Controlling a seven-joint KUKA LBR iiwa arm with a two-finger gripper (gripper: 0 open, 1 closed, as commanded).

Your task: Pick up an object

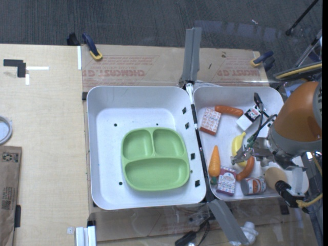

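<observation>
Camera view has my gripper down in the right bin, w/ the arm's orange band above it on the bin's right side. Can't tell if the pincer is released or clenched; it's too cluttered there to read.

Nearest target looks like the small red-orange sausage-shaped toy, lying right under my tip, approx touching it. Not seen between my grips, so I don't call it held. My guess: light hollow plastic, stiff, smooth and a bit slippery, not fragile. It's long and thin, so best to pinch across the narrow middle; taken at an end it'd likely swing or squirt out.

Taking that toy as landmark: yellow banana-like piece just above-left, orange carrot to its left, pink carton just below-left, small jar w/ label just below, tan rounded item to the right. Farther up sit a patterned box, a long orange-red piece and a white-black block.

Surface: smooth white bin floor, things will slide if nudged. Room is tight; neighbours crowd the toy on most sides, so a wide approach may bump them. Left bin holds a green divided plate, well apart.
</observation>
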